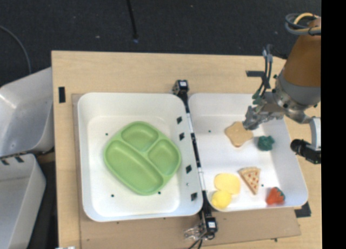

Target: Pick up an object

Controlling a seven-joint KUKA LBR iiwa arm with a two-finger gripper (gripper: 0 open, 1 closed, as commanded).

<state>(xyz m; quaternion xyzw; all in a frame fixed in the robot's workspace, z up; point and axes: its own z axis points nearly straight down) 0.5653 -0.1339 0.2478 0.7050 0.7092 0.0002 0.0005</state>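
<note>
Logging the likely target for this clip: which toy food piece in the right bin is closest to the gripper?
The tan toast-shaped piece. It sits right at the gripper, while the green piece, pizza slice, yellow pieces and strawberry lie farther off.

Plate in left bin

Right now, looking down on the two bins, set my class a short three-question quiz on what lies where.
1. True or false: the green divided plate lies in the right bin.
2. Which item lies closest to the pincer?
A. the strawberry
B. the tan toast piece
C. the pizza slice
3. Fill in: the two yellow pieces sit beside the ____ slice.

Key:
1. False; it lies in the left bin.
2. B; the pincer is right at its upper edge.
3. pizza
</note>
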